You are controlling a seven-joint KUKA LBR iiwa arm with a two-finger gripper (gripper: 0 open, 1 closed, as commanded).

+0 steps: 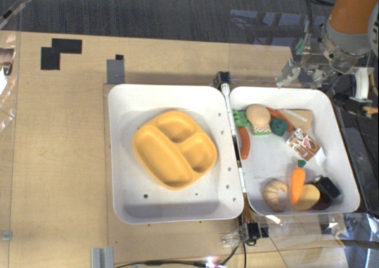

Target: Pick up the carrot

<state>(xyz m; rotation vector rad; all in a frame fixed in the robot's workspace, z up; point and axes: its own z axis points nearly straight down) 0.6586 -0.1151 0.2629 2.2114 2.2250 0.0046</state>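
Note:
The carrot [297, 185] is a small orange toy with a green top. It stands nearly upright in the picture at the near end of the right bin [337, 142], between a beige garlic-like bulb [275, 194] and a yellow potato-like piece [308, 197]. My gripper [294, 70] hangs over the bench just beyond the right bin's far rim, well away from the carrot, with nothing seen in it.
The right bin also holds a black block [327, 188], a printed packet [303, 144], a red sausage [243, 142], a pale round bun [258, 115], green pieces [240, 120] and a bread slice [300, 117]. A yellow divided plate [174, 149] lies in the left bin [124, 118].

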